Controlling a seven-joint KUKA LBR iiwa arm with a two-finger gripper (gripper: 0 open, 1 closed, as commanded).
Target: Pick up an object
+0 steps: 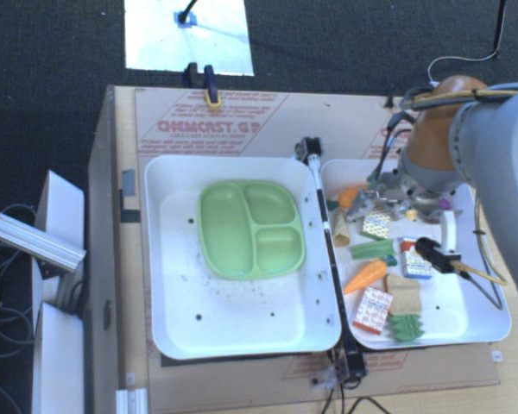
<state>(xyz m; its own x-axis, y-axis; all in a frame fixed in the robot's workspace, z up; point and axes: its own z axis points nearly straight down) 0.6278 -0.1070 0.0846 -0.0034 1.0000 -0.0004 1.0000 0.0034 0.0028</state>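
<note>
My gripper [382,200] is low over the far part of the right bin [488,317], under the grey arm with its orange band. Just below it lies a yellow-and-white checkered piece [376,225]. An orange piece [350,197] lies to its left. Nearer the front are a green bean-like piece [373,250], a toy carrot [365,276], a red-and-white box [373,309], a slice of toast [404,293] and a green leafy piece [406,327]. Nothing can be seen held by the gripper.
The left bin [181,317] holds a green divided plate [249,229]. A cone-shaped piece [339,227] lies by the rim between the bins. A small blue-and-orange box [416,264] and a white tube [449,229] lie at the right of the right bin.
</note>
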